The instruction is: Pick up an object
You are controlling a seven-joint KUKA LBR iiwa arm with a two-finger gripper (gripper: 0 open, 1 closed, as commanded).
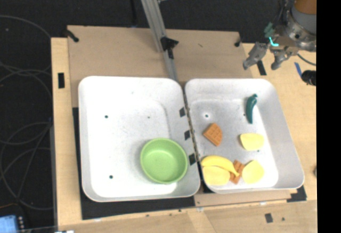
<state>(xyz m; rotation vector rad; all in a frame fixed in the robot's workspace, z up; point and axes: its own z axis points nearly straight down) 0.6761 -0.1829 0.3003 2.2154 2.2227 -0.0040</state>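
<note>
Teal piece (250,107): far right corner of your right bin (230,88), long axis running near-far. Your gripper (268,59) hangs beyond the far rim, jaws spread, holding nothing; target lies nearward, slightly left.

Claw (265,58) spread above right bin (285,136), green bowl (164,160) left

My grey metal claw (265,59) carries a small teal light above it, under an orange band. The two shallow plastic bins (128,93) are white with fine dark speckles. The round plastic bowl (164,160) is pale green. At three o'clock from it lie a checked orange waffle piece (213,134), a teal curved pepper-like toy (250,106), and yellow fruit pieces (252,141). My counter (202,40) is tan wood.
</note>
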